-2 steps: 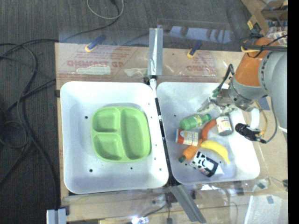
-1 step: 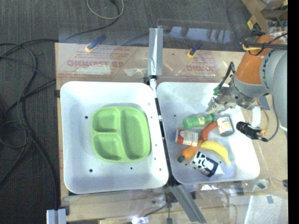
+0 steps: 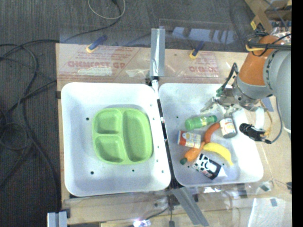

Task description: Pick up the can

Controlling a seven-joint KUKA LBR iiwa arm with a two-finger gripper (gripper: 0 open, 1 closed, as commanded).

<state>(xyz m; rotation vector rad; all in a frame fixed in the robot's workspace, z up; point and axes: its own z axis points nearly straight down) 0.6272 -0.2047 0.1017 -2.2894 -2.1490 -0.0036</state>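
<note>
A single fixed camera looks down on the table (image 3: 66,65) from above at a slight slant, far enough off to take in both white bins whole. The left bin (image 3: 75,141) fills the nine o'clock half of the frame, the right bin (image 3: 189,93) the three o'clock half, their shared rim running from twelve to six. The arm (image 3: 265,70) comes in from about two o'clock. Dark carpet (image 3: 28,22) and cables (image 3: 19,70) lie past the table from nine to twelve o'clock.

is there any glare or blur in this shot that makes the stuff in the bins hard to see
Camera view: even, soft light; the white right bin is bright, nearly washed out, with faint shadows; the clear sheet behind the bins reflects pale streaks; the small can near the claw is soft, label unreadable; the green tray is sharp.
</note>
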